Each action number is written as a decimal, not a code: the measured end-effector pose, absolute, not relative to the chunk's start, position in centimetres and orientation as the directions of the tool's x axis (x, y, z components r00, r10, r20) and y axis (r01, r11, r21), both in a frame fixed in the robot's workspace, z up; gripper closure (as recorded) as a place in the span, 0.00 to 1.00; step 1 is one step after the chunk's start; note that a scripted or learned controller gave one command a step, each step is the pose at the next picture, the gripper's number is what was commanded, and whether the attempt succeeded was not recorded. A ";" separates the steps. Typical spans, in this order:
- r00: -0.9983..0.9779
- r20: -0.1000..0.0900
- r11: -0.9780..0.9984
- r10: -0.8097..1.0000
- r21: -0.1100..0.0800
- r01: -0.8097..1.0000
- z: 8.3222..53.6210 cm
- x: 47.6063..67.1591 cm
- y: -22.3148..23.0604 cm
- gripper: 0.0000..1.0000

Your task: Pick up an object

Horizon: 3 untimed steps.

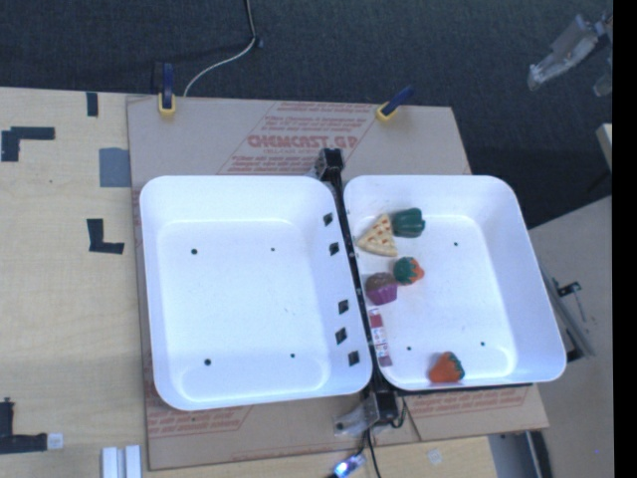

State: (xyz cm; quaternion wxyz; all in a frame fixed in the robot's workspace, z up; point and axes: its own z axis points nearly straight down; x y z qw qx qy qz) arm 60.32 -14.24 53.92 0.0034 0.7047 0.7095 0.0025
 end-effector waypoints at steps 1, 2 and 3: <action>-0.001 -0.003 0.001 1.000 0.001 1.000 54.5 60.3 -14.6 1.00; -0.006 0.003 0.006 1.000 -0.008 1.000 46.8 59.8 -7.2 1.00; -0.010 0.002 0.010 1.000 0.008 1.000 54.0 56.3 0.5 1.00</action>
